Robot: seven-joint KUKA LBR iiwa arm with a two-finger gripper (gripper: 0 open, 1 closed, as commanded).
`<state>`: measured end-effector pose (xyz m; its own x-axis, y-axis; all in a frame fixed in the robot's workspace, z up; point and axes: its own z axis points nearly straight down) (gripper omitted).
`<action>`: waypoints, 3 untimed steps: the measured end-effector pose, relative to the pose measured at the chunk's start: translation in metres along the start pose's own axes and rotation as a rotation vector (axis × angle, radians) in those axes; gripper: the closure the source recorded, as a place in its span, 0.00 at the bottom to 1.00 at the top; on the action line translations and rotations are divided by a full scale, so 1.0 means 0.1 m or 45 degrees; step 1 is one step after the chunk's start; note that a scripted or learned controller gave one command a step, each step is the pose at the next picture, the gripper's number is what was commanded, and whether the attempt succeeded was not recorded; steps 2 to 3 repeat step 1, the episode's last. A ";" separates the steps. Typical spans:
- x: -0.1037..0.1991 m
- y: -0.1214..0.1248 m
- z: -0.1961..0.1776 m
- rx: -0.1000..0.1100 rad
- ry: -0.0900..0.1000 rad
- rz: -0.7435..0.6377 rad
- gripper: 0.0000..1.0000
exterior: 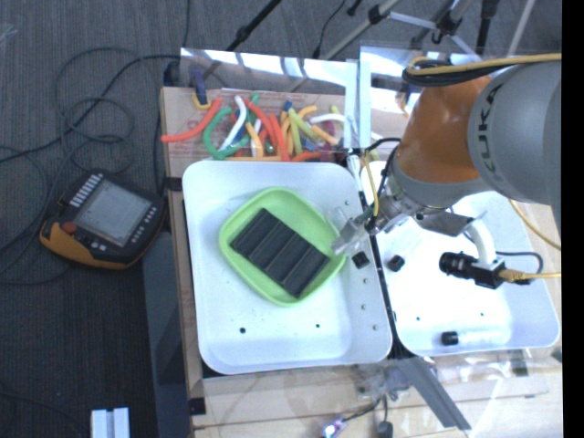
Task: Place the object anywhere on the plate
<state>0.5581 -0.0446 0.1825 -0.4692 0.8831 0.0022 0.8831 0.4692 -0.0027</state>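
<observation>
one dark slab [278, 252] already lies on green plate [241, 226], left bin [274, 345] | gripper [351, 235] at plate's 3 o'clock rim, finger state: cannot tell | advice: lift straight up, avoid nudging rim

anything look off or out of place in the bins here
Nothing is spilled or broken. The green plate sits askew in the left bin, its corners turned toward the bin's sides, with a dark ridged block lying on it. The gripper is at the plate's right edge.
</observation>
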 end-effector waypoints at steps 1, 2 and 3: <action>0.00 0.00 0.00 -0.001 0.000 0.000 0.00; 0.00 0.00 0.00 -0.001 0.000 0.000 0.00; 0.00 0.00 0.00 -0.001 0.000 0.000 0.00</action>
